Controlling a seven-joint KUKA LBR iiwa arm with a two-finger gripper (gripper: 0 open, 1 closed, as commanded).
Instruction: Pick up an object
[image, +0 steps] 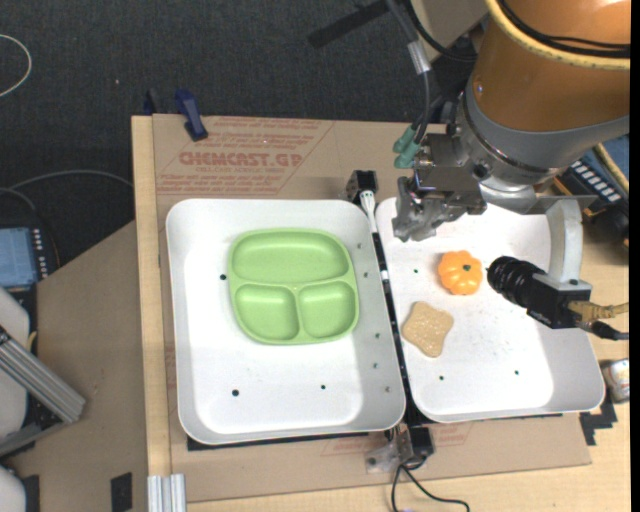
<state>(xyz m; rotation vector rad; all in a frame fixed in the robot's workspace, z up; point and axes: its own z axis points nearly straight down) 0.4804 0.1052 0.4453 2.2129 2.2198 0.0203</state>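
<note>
A small orange pumpkin (460, 272) lies in the right bin (520, 385), near its middle. A tan cracker-shaped piece (427, 328) rests just below and left of it. My gripper (418, 225) hangs over the far left part of the right bin, up and left of the pumpkin and apart from it. Nothing shows between its fingers. The big grey and orange arm covers the bin's far right corner.
The left bin (200, 385) holds a green divided plate (293, 285) with three compartments. A black rail with clips runs between the two bins. Both bins sit on a cardboard sheet (250, 150) with red lettering.
</note>
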